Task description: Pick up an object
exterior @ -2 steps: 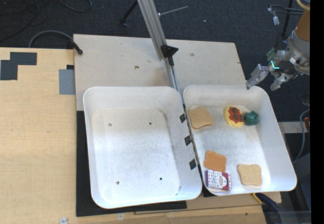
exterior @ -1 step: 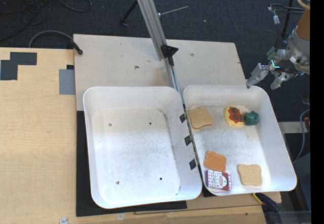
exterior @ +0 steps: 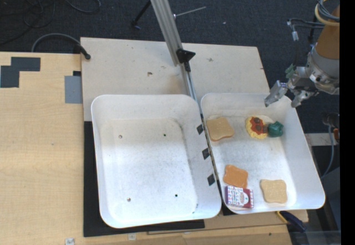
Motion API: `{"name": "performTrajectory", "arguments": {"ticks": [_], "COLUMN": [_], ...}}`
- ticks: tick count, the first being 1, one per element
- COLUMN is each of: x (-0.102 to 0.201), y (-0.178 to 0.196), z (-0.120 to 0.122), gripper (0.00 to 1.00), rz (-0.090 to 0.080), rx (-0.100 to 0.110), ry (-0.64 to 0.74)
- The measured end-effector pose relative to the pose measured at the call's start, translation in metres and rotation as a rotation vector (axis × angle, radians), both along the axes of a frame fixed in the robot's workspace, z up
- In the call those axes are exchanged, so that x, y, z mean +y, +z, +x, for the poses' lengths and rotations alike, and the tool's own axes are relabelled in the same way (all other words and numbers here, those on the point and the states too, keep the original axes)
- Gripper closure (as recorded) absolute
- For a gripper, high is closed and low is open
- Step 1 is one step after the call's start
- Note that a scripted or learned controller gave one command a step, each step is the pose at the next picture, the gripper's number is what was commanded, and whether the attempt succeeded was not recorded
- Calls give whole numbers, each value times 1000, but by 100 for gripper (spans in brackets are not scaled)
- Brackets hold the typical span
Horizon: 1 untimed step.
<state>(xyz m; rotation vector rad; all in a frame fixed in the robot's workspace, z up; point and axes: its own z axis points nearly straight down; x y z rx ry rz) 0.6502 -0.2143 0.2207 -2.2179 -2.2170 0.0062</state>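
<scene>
From my feed the tool (exterior: 284,96) hangs over the top right corner of the right bin (exterior: 308,156), fingers spread with nothing between them. In that bin I see toast (exterior: 219,128) by the divider, a yellow-red toy (exterior: 257,126) touching a green piece (exterior: 275,128), an orange slice (exterior: 236,175), a packet (exterior: 239,197) and bread (exterior: 274,190). The left bin (exterior: 105,144) sits beside it on the worktop (exterior: 133,66).
</scene>
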Motion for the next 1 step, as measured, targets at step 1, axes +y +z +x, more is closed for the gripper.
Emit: {"name": "performTrajectory", "arguments": {"ticks": [1], "x": [-4], "y": [-63], "z": [2], "gripper": [0], "rz": [0], "rx": [1], "ry": [0]}}
